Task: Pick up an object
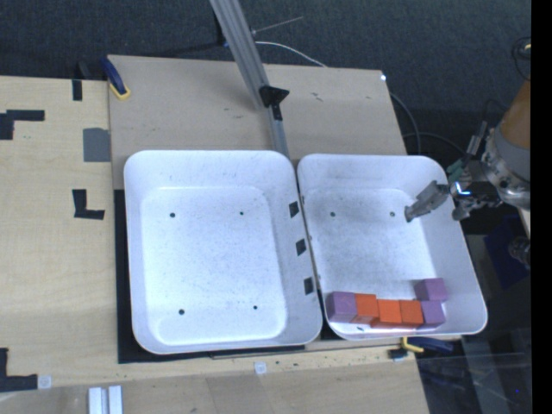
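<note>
Several small blocks lie in a row along the front wall of the right bin point(388, 172). A purple block point(343, 305) is at the row's left end, with orange blocks point(390, 310) beside it. Two more purple blocks point(432, 290) sit at the right end. My gripper point(436, 207) hovers over the right bin's far right rim, well behind the blocks. It is open, with nothing between its fingers point(423, 203).
The left bin point(207, 166) stands beside the right one on the wooden bench. A slanted metal rail point(246, 50) rises behind the bins. A yellow-blue clamp point(117, 83) lies at the back left, and another point(423, 345) by the right bin's front edge.
</note>
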Robot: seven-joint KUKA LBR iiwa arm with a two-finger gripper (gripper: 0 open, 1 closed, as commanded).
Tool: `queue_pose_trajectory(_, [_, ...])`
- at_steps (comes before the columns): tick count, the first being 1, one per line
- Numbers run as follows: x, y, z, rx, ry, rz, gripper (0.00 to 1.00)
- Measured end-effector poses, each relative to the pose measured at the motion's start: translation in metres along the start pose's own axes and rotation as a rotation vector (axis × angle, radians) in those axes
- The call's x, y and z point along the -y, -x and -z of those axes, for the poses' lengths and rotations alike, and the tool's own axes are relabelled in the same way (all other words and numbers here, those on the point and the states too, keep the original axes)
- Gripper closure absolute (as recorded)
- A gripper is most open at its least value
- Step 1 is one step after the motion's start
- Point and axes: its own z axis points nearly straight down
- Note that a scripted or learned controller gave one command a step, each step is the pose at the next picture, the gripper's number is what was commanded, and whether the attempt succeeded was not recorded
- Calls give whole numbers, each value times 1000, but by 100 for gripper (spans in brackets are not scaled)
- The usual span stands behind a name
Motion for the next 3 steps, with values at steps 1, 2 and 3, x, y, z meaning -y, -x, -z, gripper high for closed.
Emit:
queue_pose_trajectory(1, [-18,-58,-69,-3,-8,4,0])
queue_pose_trajectory(2, [-66,-138,-60,-2,2,9,0])
queue_pose_trajectory(3, [-5,-156,-89,0,-8,-1,0])
